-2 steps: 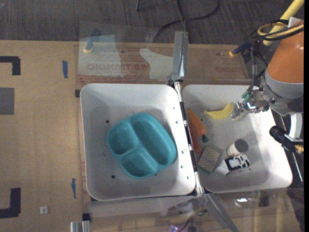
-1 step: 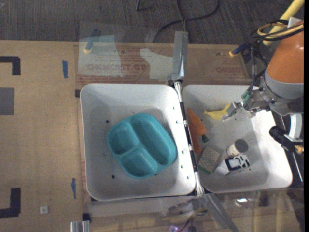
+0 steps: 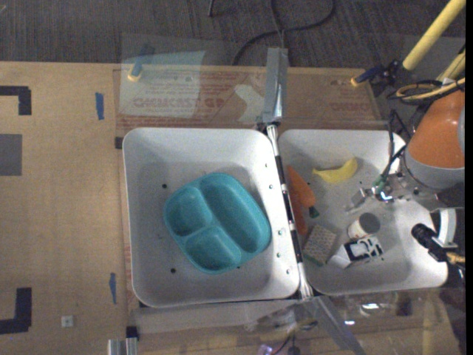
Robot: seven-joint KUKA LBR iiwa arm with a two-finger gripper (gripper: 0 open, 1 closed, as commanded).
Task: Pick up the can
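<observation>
A small white can [image 3: 363,226] with a grey top stands upright in the right bin [image 3: 414,272], near its middle. My gripper [image 3: 378,193] hangs just above and behind the can, a little to its right, reaching in from the right under the orange band of the arm [image 3: 437,140]. Nothing is visibly held in the gripper.
In the right bin a yellow banana [image 3: 336,172] lies at the back, an orange carrot [image 3: 300,189] along the left wall, a speckled sponge [image 3: 321,243] and a black-and-white object [image 3: 363,249] in front of the can. The left bin [image 3: 148,161] holds a teal divided plate [image 3: 216,222].
</observation>
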